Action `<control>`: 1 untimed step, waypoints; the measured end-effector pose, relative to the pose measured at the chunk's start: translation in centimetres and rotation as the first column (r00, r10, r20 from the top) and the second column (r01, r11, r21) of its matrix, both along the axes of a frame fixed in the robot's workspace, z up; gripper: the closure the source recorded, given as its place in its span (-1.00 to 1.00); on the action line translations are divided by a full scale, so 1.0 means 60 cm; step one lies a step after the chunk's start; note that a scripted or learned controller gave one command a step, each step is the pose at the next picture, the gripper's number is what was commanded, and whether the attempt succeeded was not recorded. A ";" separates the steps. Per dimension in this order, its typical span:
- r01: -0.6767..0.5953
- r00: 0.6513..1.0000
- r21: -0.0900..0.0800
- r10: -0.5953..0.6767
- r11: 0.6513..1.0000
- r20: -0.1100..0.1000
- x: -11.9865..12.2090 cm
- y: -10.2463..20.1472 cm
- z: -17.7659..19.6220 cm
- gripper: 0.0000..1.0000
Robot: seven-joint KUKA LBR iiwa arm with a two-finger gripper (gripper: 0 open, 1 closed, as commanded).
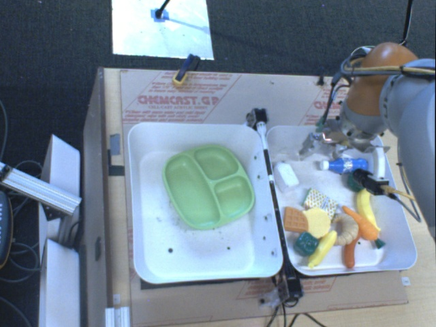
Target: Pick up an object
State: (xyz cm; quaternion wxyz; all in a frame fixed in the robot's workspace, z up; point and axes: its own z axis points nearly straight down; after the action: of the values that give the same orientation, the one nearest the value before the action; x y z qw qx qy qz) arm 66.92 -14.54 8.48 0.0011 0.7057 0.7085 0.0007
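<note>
The right bin (402, 251) holds several toy foods: a white block (286, 176), a blue and white bottle (344, 163), a banana (368, 208), a carrot (361, 223), a waffle (295, 220), a yellow disc (317, 221) and a teal cube (306, 242). My gripper (315, 144) hangs low over the back of this bin, left of the bottle and behind the white block. Nothing shows in its grasp. The grey arm with its orange band (371, 80) comes in from the upper right.
The left bin (146, 251) holds a green divided plate (208, 186). A dark clamp (257, 119) sits at the top of the wall between the bins. A yellow-tipped tool (184, 70) lies on the cardboard behind.
</note>
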 end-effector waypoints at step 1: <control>0.002 1.000 0.000 -0.002 1.000 0.001 0.000 -0.012 0.001 -1.00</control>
State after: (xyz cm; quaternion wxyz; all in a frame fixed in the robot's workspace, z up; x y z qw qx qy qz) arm 66.93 -15.27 8.53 0.0016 0.7064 0.7078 0.0009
